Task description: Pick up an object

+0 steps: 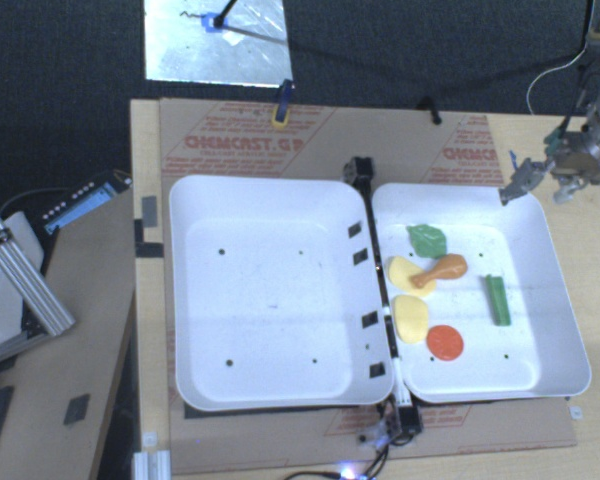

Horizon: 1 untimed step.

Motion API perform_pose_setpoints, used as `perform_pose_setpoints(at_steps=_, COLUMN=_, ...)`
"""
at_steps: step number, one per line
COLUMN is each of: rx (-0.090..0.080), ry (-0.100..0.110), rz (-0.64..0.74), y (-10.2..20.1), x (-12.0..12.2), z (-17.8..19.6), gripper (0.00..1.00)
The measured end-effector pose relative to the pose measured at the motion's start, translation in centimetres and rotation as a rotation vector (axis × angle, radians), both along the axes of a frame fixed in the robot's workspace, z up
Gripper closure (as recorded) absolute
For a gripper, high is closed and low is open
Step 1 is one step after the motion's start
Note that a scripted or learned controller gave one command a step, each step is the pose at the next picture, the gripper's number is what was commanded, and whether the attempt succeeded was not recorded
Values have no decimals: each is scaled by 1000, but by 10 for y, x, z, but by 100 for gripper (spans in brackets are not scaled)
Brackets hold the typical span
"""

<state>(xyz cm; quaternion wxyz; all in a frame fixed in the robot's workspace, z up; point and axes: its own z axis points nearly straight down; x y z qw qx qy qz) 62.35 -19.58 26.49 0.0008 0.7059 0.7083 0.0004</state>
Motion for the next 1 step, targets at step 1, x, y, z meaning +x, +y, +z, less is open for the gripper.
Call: perform_pose_setpoints(at_steps=1, rx=5, ry=3, rz=12, y=120, x=26, z=-54, gripper=0)
